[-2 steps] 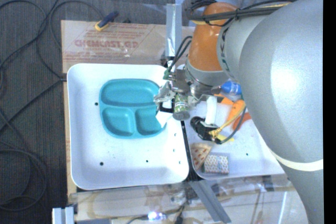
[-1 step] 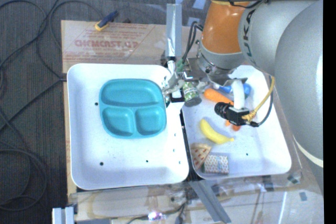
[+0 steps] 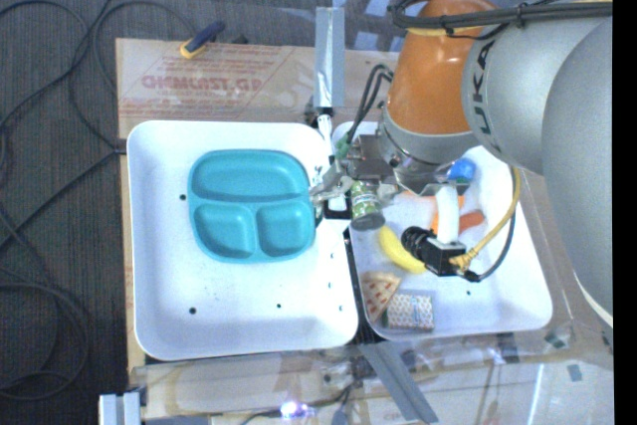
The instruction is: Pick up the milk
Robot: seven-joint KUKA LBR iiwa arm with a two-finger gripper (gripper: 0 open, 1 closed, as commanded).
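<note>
From my seat I see the arm point(image 3: 498, 85) reaching in from the right, its orange band sitting over the near edge of the right bin point(image 3: 518, 314). The gripper point(image 3: 343, 192) hangs low at the divide between the two bins, just right of the blue tray. Whether it is open or closed, I cannot tell; the wrist and cabling crowd that spot.

The left bin point(image 3: 159, 304) carries a blue three-compartment tray point(image 3: 251, 204), lying flat toward its upper middle.

In the right bin I pick out a banana point(image 3: 396, 252) just below the wrist, a slice of pizza point(image 3: 377, 294) near the bin's left wall, and a small patterned packet point(image 3: 410, 312) touching the slice's right side. A white bottle-like item with a blue cap point(image 3: 453, 189), which I take to be the milk, lies toward the upper middle of the right bin, partly hidden under the arm, with an orange item point(image 3: 471, 218) beside it. It is apart from the gripper.

A yellow-and-blue tool point(image 3: 201, 38) lies on the worktop point(image 3: 219, 85) behind the left bin.
</note>
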